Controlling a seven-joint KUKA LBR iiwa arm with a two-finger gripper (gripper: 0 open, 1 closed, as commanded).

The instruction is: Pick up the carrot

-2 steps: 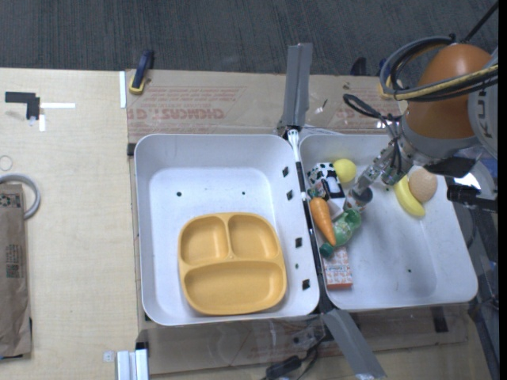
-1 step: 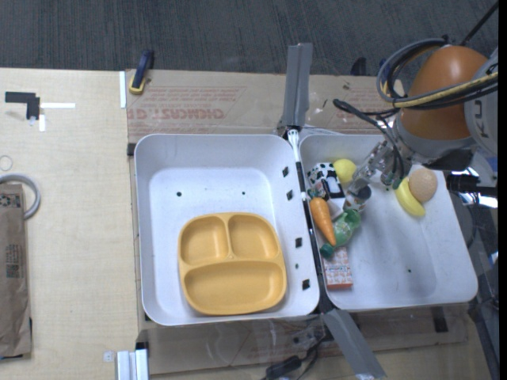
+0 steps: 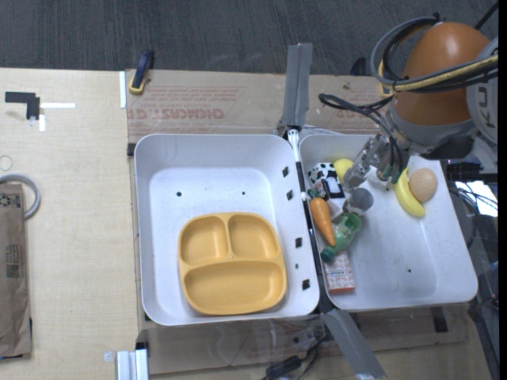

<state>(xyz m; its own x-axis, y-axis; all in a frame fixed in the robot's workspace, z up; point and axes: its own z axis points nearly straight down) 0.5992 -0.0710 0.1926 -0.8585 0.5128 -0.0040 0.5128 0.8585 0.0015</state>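
Orange tapered carrot [image 3: 321,220] lies by the right white bin's [image 3: 412,279] left wall — green packet [image 3: 344,232] touching; gripper [image 3: 379,165] state unclear.

Lighting even and diffuse, moderately bright, overhead source; no hard shadows. Soft shading along the inner walls of the left bin [image 3: 158,212] at frame centre and the right bin [image 3: 428,267]. Faint shadow under the yellow divided plate [image 3: 232,264]. Orange band [image 3: 440,70] of the arm, upper right, shows a broad dull highlight. Dark floor along top edge is underexposed, little detail. Focus slightly soft overall; small items in the right bin blurred. No marked edge distortion.
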